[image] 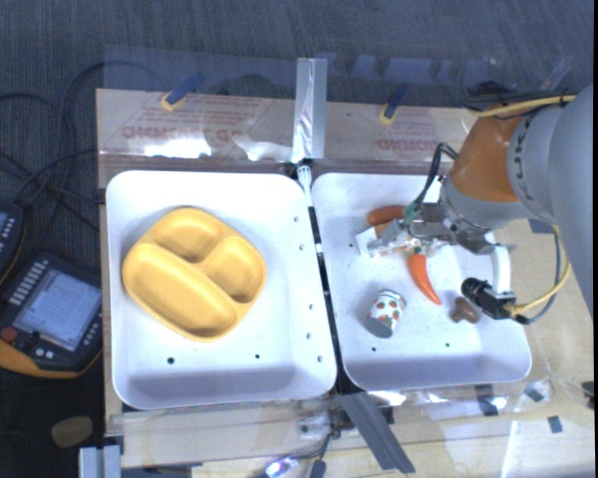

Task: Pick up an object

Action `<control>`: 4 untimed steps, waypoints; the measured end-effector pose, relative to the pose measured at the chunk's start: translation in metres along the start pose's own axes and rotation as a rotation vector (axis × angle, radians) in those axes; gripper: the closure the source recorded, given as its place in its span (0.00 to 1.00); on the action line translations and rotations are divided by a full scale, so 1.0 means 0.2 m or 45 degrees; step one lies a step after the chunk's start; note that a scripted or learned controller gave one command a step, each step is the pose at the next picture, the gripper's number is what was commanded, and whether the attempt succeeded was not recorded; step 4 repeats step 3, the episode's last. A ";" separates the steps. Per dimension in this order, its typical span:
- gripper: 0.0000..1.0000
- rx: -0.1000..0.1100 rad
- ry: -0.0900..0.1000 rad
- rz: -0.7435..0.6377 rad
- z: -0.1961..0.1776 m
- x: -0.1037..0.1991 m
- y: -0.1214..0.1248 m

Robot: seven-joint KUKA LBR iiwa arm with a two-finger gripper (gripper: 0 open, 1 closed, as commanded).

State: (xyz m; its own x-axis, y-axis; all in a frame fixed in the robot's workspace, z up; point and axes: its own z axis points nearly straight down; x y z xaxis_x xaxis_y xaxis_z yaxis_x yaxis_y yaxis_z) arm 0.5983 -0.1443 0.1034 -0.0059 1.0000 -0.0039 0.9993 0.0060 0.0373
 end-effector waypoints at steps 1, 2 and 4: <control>0.00 0.032 0.000 0.005 0.06 0.03 -0.09; 1.00 0.030 0.000 0.006 0.02 0.03 -0.08; 1.00 0.049 0.004 0.003 -0.46 0.48 0.00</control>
